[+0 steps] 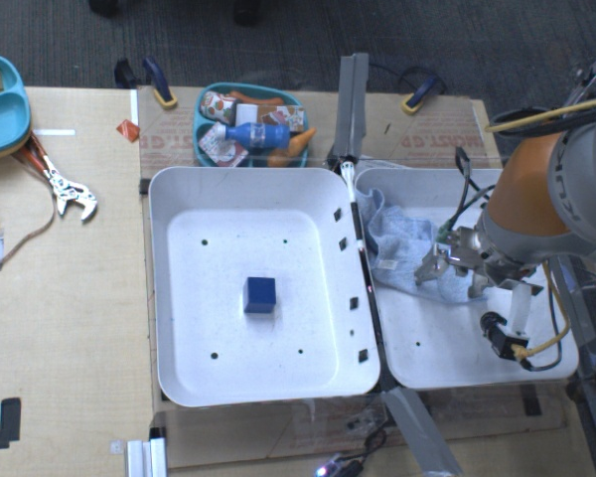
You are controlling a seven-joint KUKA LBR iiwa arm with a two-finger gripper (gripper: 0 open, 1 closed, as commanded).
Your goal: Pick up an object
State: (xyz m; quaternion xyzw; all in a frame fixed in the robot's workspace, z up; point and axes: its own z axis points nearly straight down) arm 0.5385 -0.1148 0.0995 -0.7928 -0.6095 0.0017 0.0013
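in the right bin (447, 361), the hand (435, 264) touches the pale blue cloth (402, 241); its grip state cannot be told

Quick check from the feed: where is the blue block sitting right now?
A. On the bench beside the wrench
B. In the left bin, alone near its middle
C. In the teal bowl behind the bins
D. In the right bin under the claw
B: the blue block lies on the floor of the left bin, well apart from the claw over the right bin.
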